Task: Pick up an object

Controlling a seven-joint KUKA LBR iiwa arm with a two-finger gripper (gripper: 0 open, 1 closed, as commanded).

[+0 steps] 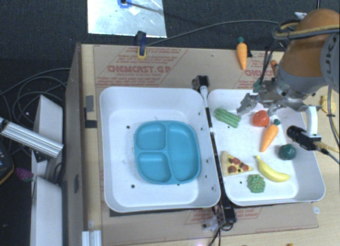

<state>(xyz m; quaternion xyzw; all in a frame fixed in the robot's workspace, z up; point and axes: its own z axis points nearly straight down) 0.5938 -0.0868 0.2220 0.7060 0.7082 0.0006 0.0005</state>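
Toy food fills the right bin point(313, 184): 1 green cucumber piece point(227, 117) at its upper left, 1 red tomato point(260, 118), 1 carrot point(269, 137), 1 dark green ball-shaped piece point(287, 152), 1 banana point(272, 170), 1 pizza slice point(235, 163) and 1 broccoli floret point(256, 183). A 2nd carrot point(242, 53) lies on the bench above the bins. The left bin point(117, 112) holds 1 blue divided plate point(166, 151). My gripper point(260, 104) hovers by the tomato; I cannot tell how far it is open, and I see nothing in it.
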